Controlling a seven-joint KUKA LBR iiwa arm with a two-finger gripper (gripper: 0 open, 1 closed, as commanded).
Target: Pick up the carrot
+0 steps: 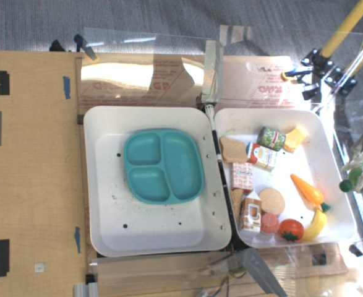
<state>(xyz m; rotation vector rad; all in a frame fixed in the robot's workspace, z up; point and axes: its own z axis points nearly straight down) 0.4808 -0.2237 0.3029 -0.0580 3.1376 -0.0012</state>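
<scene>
1. White plastic forms the two bins; at the near wall of the right bin (302, 161) a red tomato (290, 229) and a yellow banana (315, 224) lie touching in the corner.
2. Just left of them, a small printed box (251, 214) and two round slices crowd the near left part of that bin.
3. Beyond the banana lies the carrot (307, 189), orange, set diagonally, its green end touching the banana's tip and its point aimed toward the bin's middle.
4. Bare floor opens on the carrot's far side and between it and the right wall; the round tan slice (271, 200) sits near its left.
5. Farther in, a bread slice (233, 148), a carton (263, 156), a green can (271, 138) and a cheese wedge (294, 139) cluster at the far wall.
6. To the left, the left bin (101, 184) holds a teal divided plate (164, 165), with open floor all round it.
7. Whether my claw is open or closed, I cannot tell.
</scene>
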